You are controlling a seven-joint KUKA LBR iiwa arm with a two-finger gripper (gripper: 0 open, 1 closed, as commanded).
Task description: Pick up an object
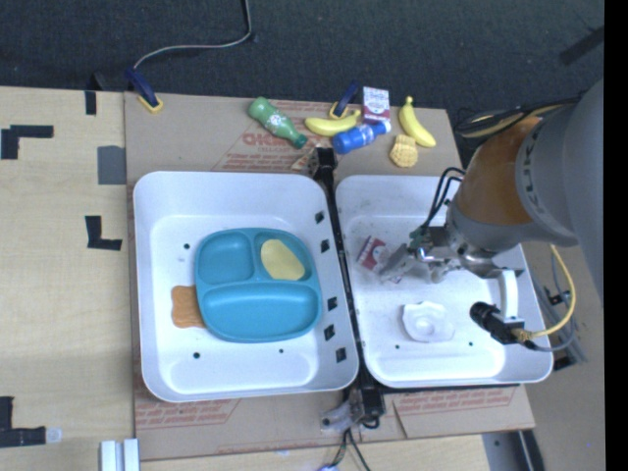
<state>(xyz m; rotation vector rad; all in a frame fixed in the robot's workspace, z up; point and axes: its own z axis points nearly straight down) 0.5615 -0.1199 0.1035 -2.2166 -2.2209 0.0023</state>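
I've got the gripper low in the right bin, fingers spread apart and clamped on nothing — tips angled toward the small red-and-white packet just beside them, presumably to straddle it.

Your arm cut off at right edge. Orange slab half hidden under blue tray. Gripper fingertips blurred; small red item beside them unidentifiable.

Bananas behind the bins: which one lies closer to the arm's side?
The right banana, angled beside the yellow corn piece. The other banana lies further left, next to the green bottle.
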